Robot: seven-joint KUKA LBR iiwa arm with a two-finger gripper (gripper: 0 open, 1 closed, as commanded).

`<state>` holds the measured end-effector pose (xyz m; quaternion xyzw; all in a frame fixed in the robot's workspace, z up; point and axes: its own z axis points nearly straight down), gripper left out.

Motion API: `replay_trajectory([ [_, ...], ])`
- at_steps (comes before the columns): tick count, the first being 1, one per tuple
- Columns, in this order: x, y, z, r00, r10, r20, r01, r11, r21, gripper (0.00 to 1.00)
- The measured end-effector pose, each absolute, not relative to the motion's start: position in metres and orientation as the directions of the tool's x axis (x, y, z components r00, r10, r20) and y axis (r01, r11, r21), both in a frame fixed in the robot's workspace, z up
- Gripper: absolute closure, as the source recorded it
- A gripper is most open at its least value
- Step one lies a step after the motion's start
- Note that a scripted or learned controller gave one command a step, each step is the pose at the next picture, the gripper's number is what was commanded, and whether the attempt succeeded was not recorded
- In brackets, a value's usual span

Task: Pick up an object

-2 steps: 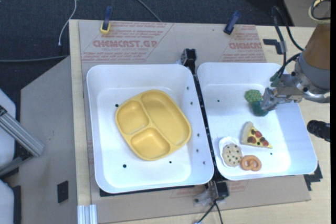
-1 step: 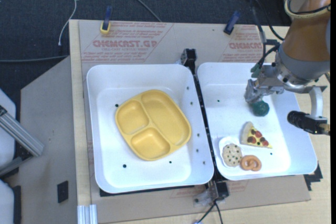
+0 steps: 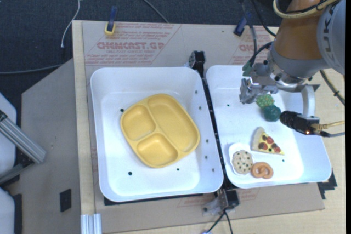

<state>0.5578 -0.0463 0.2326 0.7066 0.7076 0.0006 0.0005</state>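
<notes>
Grey arm (image 3: pixel 307 35) above right bin (image 3: pixel 225 118)

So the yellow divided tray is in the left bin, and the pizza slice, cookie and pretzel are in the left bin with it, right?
Not quite. The yellow divided tray does sit in the left bin, but the pizza slice, cookie and pretzel lie in the right bin, near its front edge. The camera view shows this.
</notes>
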Motion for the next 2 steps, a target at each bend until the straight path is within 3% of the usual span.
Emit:
replay_trajectory([
  [2, 0.582, 0.06, 0.236, -0.006, 1.0, 0.002, 1.0, 0.006, 0.001, 1.0],
])
